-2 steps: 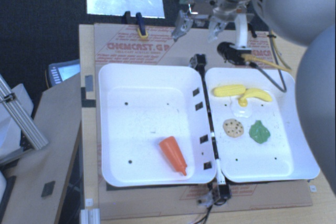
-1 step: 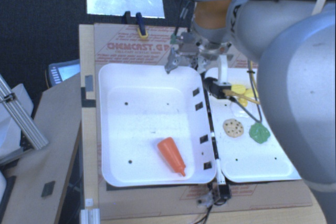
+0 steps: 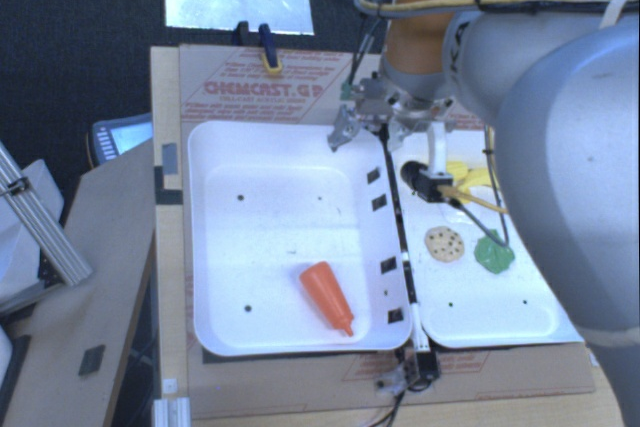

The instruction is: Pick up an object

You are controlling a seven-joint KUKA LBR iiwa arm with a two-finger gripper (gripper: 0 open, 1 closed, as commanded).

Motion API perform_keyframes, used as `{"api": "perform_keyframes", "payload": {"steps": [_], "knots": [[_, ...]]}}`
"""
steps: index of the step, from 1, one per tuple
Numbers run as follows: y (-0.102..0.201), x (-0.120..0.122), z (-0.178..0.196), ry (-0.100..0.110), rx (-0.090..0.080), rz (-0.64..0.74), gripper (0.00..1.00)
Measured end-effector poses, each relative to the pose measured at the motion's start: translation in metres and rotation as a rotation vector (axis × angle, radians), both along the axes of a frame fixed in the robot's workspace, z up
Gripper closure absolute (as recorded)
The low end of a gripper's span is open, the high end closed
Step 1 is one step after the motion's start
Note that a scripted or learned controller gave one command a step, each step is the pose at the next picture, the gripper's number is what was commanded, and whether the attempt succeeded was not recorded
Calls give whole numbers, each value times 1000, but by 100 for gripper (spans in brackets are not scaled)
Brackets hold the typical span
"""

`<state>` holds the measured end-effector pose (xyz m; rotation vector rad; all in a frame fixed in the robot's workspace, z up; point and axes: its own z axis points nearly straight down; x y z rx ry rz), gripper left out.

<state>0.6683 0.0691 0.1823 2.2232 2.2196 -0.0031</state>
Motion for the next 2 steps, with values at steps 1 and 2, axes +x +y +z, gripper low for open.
{"api": "perform_keyframes", "payload": {"steps": [1, 2], "knots": [[70, 1, 58, -9, 4, 11, 0], [140, 0, 65, -5, 5, 11, 0]]}}
